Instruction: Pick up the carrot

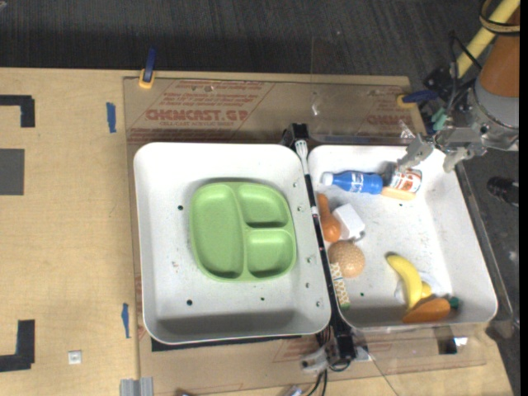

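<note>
Orange carrot (328, 218), tapered, lying flat

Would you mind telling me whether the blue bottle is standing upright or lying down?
Lying down: the blue bottle rests on its side on the right bin's floor, cap toward the left.

Smooth white plastic bins (165, 304), faintly glossy at the rims. Matt green plastic tray (242, 230) at centre left. Glossy blue-and-white bottle (353, 181) at upper right. Waxy carrot (428, 308) and banana (407, 275) at lower right — smooth, plastic-looking. Speckled, matt brown egg (347, 261). Flat, matt cardboard-like bench (66, 221) — dull, unpolished.
</note>
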Robot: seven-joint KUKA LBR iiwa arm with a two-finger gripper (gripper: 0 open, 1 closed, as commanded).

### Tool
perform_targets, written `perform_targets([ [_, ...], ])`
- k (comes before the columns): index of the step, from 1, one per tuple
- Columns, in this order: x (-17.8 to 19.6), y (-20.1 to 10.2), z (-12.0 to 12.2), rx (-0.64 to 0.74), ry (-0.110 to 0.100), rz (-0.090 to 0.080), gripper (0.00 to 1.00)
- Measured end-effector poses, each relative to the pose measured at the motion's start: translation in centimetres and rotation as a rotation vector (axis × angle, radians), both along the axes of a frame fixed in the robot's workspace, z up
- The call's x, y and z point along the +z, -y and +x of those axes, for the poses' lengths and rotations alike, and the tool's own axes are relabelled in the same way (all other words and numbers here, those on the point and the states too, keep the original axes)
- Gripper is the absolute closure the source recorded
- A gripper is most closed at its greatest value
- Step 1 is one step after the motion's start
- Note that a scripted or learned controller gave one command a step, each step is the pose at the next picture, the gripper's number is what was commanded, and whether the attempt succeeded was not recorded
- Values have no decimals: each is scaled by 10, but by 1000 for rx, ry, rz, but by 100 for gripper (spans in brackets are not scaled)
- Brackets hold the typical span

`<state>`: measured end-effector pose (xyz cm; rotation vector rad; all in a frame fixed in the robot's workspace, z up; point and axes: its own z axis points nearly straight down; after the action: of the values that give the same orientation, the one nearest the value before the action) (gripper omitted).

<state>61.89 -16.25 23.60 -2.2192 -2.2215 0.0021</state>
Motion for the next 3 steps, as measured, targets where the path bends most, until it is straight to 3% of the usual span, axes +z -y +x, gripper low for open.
perform_targets([
  [1,-61,-49,-47,28,-5,2,0],
  [3,-52,-98,-116,228,-4,4,0],
])
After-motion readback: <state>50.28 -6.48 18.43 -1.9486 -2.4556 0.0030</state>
